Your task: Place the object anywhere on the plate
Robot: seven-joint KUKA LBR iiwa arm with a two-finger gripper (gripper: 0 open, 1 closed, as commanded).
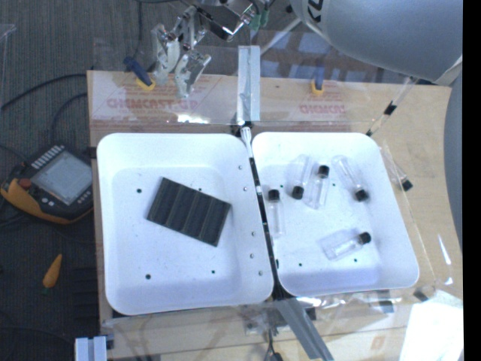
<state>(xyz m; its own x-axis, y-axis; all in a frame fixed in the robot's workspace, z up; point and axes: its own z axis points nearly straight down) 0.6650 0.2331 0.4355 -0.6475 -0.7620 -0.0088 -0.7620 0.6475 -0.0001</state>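
Note:
A dark ridged rectangular plate (188,211) lies flat in the left white bin (120,277), a little left of its middle. Several clear vials with black caps lie in the right bin (391,269), among them one near the front (342,244), one at the back right (348,174) and one by the divider (275,213). My gripper (179,60) hangs high beyond the back edge of the left bin, over the bench's rear strip. It is open, with nothing between its fingers, and far from both plate and vials.
The arm's big grey body (383,21) fills the top right. A metal bracket (249,81) stands at the back between the bins. A teach pendant (52,183) and an orange tool (51,271) lie on the floor to the left.

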